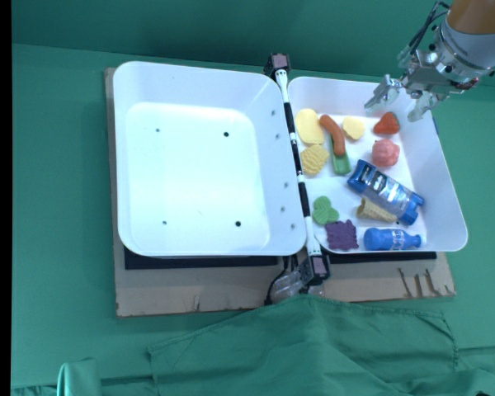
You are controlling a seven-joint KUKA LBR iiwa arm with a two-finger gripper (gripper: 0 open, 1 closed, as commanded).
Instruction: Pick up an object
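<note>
My gripper point(401, 100) hangs above the far edge of the right bin point(445, 196), its fingers spread open with nothing between them. Just below it lies a red strawberry-like toy point(387, 124), and a pink lump point(384, 152) sits a little nearer. Further left lie a carrot point(334, 142), a yellow oval piece point(309, 126), a small yellow piece point(353, 127) and a ridged yellow chip point(314, 159). Toward the front are a large blue bottle point(385, 190), a small blue bottle point(391, 239), a waffle cone point(373, 212), a green piece point(322, 212) and a purple piece point(341, 235).
The left bin point(132, 97) stands beside the right one, joined by a black-and-white divider bar point(293, 151). Both rest on a cardboard sheet point(198, 297) over green cloth. A rumpled green fabric fold point(313, 345) lies in front.
</note>
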